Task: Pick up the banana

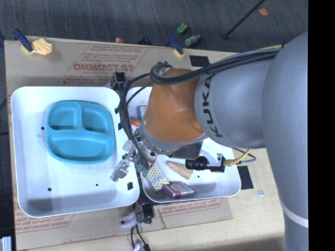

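The grey arm (246, 103) with its orange band (170, 106) sprawls across the right bin (230, 184), covering most of that bin's floor. Where the banana lies cannot be told from here.

A narrow strip along the right bin's near edge is exposed: a waffle cone (178, 169) lying on its side, a checkered piece (156, 178) just left of it, and a dark purplish packet (178, 191) close to the front wall. A small orange scrap (136, 123) peeks out beside the cables, too little of it showing to name.

The gripper (123, 169) hangs low over the seam between the two bins, tilted toward the left bin (15, 140). It is a blur of metal, and whether it is spread or pressed together cannot be told; nothing can be made out in it.

The left bin offers open room: a blue divided plate (81, 132) sits in its far half, with bare white floor nearer the front. Both bins rest on a cardboard sheet (104, 56) on the tabletop, with a blue clamp (175, 43) at the far edge.
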{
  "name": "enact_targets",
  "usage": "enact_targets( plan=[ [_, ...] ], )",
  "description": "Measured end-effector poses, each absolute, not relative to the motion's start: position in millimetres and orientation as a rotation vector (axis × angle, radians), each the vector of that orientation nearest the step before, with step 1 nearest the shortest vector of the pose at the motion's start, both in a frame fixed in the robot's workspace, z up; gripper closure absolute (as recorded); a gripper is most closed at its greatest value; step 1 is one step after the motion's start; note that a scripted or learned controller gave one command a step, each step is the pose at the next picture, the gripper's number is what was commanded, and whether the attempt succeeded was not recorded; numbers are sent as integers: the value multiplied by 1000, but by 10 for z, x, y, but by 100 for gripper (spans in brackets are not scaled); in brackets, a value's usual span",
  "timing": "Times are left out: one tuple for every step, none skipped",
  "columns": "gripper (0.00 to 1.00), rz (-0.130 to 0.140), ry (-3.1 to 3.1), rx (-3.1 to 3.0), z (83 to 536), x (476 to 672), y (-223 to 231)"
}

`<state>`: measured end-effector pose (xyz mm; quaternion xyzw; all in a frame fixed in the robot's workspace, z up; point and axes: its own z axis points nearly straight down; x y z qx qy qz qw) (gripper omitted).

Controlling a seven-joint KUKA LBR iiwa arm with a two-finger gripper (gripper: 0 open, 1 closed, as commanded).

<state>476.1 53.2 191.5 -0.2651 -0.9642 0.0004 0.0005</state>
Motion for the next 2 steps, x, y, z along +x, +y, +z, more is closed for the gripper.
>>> enact_targets(
  plan=[
    [0, -6, -3041, -819, 928, 4784, 1114],
    [100, -8, -3050, -818, 1040, 4815, 1106]
  ],
)
